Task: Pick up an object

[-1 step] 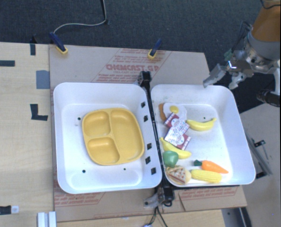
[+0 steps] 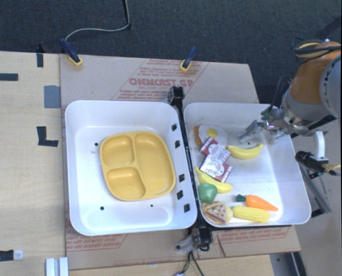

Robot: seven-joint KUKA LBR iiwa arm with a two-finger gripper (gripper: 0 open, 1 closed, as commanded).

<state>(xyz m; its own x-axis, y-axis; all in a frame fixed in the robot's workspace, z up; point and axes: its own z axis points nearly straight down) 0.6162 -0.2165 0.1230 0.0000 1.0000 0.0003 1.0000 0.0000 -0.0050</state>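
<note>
The gripper hangs low over the right bin, just above the banana. The fruit is curved and slick, so a pinch off its middle could squirt it sideways toward the packets. The banana lies at about seven o'clock from the fingers, nearly touching. Whether they are spread or closed I cannot tell from here.
</note>
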